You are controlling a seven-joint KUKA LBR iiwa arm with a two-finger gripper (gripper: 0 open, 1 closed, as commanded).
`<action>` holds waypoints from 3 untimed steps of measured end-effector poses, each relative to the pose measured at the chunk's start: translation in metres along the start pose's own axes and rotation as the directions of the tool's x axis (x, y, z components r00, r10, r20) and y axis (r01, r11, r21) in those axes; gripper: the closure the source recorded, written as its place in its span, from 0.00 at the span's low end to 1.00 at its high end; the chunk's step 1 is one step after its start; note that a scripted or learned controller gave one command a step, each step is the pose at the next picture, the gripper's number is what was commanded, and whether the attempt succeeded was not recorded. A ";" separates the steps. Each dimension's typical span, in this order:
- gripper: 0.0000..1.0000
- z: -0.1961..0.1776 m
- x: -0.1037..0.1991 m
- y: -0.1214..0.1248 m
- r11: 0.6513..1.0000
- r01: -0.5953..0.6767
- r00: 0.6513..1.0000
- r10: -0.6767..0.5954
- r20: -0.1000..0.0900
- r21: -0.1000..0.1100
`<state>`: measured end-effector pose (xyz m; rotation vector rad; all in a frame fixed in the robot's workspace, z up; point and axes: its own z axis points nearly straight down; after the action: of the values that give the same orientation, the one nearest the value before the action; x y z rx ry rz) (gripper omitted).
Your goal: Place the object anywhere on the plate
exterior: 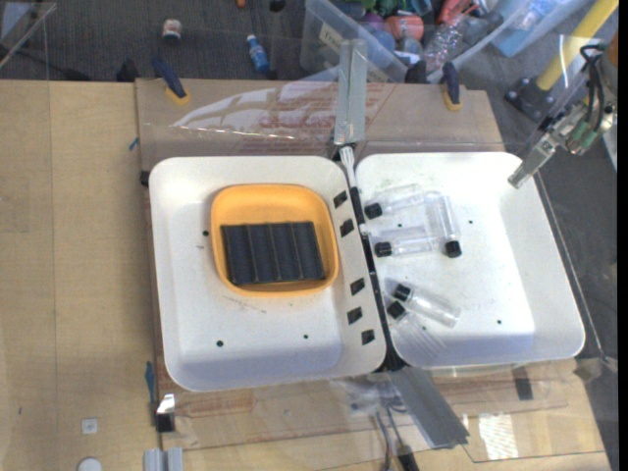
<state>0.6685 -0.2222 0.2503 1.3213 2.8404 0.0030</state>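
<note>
An orange plate [228, 214] lies in the left white bin [196, 332]. A black ridged rectangular object [273, 253] rests flat on the plate and covers most of its middle. My gripper [549, 150] is at the upper right, above the far right corner of the right bin [530, 292] and well away from the plate. A grey finger-like bar slants down from it toward the bin's rim, and nothing is seen hanging from it.
Several clear tubes with black caps lie in the right bin, one pair [407, 209] near the divider and another [422, 304] lower down. A loose black cap [452, 249] sits beside them. A clear tub of toys [422, 8] stands behind the bins.
</note>
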 end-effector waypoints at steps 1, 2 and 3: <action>0.00 -0.008 0.001 -0.002 0.947 0.321 0.947 -0.321 0.003 -0.001; 1.00 -0.021 -0.001 -0.001 0.948 0.318 0.948 -0.318 0.013 -0.006; 1.00 -0.098 0.003 -0.007 0.943 0.334 0.943 -0.334 0.001 -0.002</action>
<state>0.6607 -0.2242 0.3484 0.8205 3.0218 0.0027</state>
